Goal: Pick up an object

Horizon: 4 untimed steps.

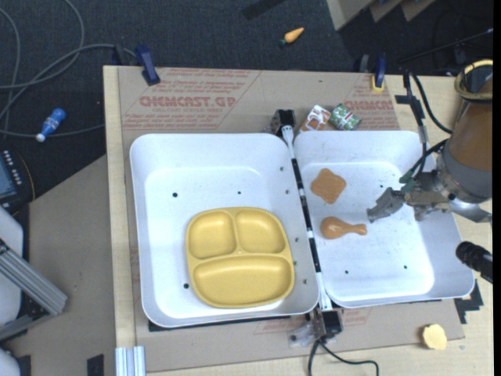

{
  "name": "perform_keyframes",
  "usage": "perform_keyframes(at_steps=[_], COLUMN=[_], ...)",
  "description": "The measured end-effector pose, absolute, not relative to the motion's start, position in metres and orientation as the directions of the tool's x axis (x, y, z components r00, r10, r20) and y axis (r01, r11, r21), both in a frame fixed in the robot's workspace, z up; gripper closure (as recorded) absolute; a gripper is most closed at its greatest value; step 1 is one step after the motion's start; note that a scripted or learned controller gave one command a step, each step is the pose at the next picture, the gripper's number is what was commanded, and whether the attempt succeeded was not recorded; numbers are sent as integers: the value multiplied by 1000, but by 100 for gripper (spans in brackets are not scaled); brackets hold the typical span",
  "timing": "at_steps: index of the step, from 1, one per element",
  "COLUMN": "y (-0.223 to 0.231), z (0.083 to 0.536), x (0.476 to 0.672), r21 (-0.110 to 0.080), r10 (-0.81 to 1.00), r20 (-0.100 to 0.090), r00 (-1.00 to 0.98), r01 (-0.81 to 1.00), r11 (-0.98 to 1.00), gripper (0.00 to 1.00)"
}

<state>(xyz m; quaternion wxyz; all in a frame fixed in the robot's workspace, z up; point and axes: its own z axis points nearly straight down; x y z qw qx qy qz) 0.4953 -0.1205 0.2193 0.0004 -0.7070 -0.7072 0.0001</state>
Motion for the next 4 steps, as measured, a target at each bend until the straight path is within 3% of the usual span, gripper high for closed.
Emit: perform_keyframes(at_steps=[1, 2, 4], y=[-96, -108, -95], z=[130, 81, 87], x=[541, 559, 654], r21=[-7, -5, 5], r10=[1000, 1000, 1000], r20=[3, 1, -1], r00=[-3, 1, -2], r01=[1000, 1000, 1000], r11=[3, -1, 2], gripper=[0, 0, 0])
